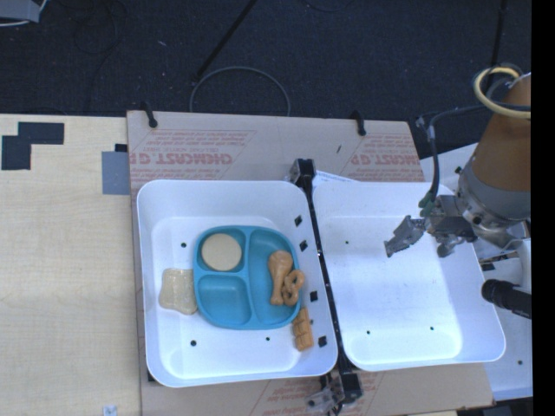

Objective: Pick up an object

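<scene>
A blue divided plate (227,306) lies in the left bin (165,206). On it sit a round pale cookie (220,251) and a tan pretzel-like piece (284,277). Off the plate's left edge lies a beige chunk (178,290), and a small tan piece (303,329) rests at its lower right corner. My gripper (424,242) hangs over the upper right part of the right bin (408,336), far from all these objects. Its fingers (400,237) stand open with nothing between them.
A black divider (314,258) runs between the two bins. The grey and orange arm (503,154) enters from the right above the right bin. Brown cardboard (225,150) lies behind the bins, and a wooden bench top (61,267) extends to the left.
</scene>
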